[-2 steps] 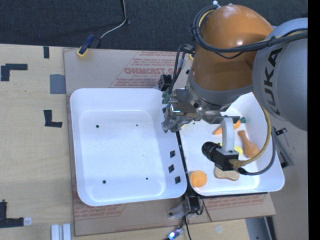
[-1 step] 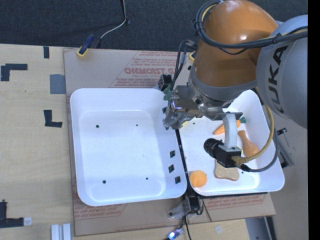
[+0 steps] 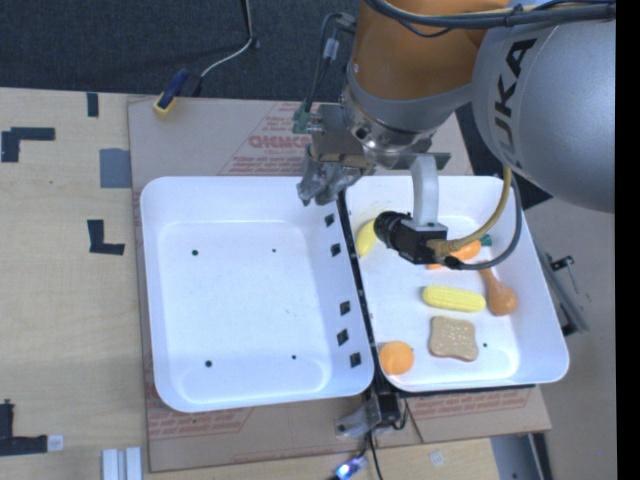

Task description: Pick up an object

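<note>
The arm is seen poised over the two white bins, and the end effector [image 3: 322, 186] is placed right above the divider [image 3: 345, 268] where the bins meet, at its far end. Whether anything is gripped cannot be told from this angle, since the wrist hides the tip; nothing is seen lifted.

To the right of the divider, in the right bin [image 3: 545, 363], all the candidate objects are laid out. A yellow banana-like piece [image 3: 366, 236] is found just beside the divider, partly hidden by a black fitting on the arm. Farther right, a corn cob [image 3: 453, 298] is spotted, with a slice of toast [image 3: 453, 339] just nearer the camera than it. An orange ball [image 3: 397, 357] is parked close to the divider at its near end, and a brown drumstick-like piece [image 3: 497, 293] is set right of the corn.

The left bin [image 3: 160, 268], on the other side of the divider, carries only small dark dots.

The pick is judged not yet done: every object is resting in the bin, so choosing, descending, closing and lifting are all left.
</note>
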{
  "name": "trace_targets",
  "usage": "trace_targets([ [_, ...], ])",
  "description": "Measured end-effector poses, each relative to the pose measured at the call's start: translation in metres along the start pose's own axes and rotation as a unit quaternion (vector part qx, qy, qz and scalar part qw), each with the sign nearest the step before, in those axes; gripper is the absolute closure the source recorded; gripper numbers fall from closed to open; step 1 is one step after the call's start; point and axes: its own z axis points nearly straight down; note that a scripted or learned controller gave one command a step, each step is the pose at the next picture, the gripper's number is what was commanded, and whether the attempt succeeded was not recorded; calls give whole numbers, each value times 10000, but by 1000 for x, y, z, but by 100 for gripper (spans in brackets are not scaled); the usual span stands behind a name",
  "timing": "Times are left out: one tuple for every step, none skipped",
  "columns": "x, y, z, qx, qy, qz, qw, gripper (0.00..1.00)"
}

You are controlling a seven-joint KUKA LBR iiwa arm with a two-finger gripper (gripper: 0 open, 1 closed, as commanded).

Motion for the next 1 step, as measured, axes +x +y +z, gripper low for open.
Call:
trace_targets([
  [-51, -49, 59, 69, -19, 45, 10000, 100],
])
